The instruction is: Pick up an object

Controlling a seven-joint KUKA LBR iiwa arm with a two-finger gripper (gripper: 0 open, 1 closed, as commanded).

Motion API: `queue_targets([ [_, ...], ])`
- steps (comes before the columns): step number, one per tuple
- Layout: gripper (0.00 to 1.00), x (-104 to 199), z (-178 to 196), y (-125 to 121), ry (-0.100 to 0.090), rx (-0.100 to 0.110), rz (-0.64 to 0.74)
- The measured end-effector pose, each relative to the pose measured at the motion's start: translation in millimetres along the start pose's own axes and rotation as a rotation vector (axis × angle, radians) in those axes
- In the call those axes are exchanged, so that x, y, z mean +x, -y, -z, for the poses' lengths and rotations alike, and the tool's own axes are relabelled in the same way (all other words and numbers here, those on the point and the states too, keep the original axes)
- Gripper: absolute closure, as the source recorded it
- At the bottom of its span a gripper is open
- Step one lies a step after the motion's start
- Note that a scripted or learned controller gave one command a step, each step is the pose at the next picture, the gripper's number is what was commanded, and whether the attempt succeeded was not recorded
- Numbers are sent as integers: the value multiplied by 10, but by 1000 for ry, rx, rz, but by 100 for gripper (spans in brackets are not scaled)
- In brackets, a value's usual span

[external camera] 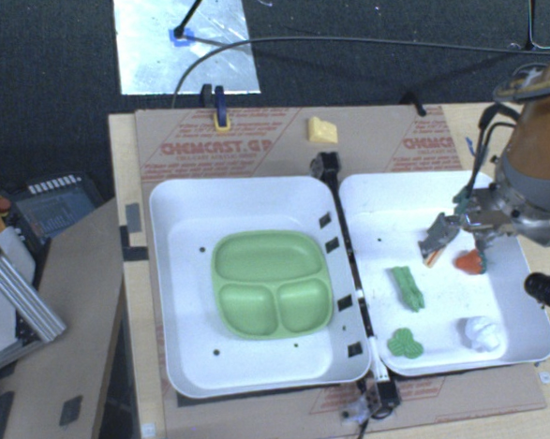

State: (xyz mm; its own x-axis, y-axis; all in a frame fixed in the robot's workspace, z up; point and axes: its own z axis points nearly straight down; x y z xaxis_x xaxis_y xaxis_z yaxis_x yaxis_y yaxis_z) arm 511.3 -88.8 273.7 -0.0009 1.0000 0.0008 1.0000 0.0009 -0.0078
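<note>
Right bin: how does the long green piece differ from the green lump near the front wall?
The long piece is a slim bar lying at a slant mid-bin; the lump is rounded and bumpy. The lump sits closer to the front wall and the divider, the bar nearer the gripper. Both are green and lie free.

The bench [278, 134] is a pale board printed with reddish lettering, and two shallow white bins sit on it side by side, touching along a black seam. The left bin [176, 211] holds a green three-compartment plate [268, 283]. The right bin [377, 207] carries a green stick-shaped piece [407, 287], a green leafy lump [405, 344], a white crumpled object [479, 332] and an orange-red piece [469, 263]. A small yellow block [321, 130] lies on the board behind the bins
</note>
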Motion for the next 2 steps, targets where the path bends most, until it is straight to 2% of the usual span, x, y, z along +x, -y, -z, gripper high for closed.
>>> queue_targets([
  [1,0,2,42,-6,1,-8,2],
  [2,0,65,-408,34,0,-7,1],
])
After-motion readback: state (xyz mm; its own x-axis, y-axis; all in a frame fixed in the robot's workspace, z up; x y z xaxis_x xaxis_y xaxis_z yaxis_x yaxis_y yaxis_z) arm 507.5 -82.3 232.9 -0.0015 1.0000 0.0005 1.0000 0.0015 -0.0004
